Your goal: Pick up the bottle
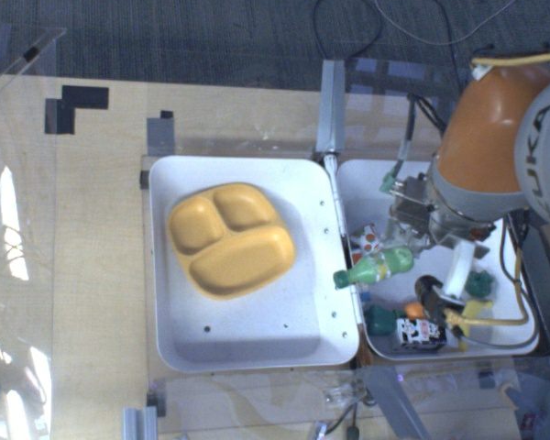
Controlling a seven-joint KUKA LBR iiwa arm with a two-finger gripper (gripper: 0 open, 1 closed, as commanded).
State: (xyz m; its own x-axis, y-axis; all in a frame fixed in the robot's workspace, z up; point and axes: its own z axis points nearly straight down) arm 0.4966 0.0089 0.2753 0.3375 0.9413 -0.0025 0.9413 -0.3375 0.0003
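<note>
Pale wooden bench (73, 273) is seen carrying two shallow white bins side by side, the left bin (247, 342) occupied by a yellow divided tray (229, 239) lying well apart from the shared edge. At that shared edge the green bottle (374, 269) is seen lying on its side, its cap end reaching over the rim toward the left bin, while small clutter (422, 324) is gathered in the right bin (357, 186). The gripper (412, 232) is placed just beside the bottle's upper end, but it cannot be told whether anything is pinched or how the end effector is set, so the step is judged to be the grasp itself, and a firm hold must be confirmed before any lift is made.
</note>
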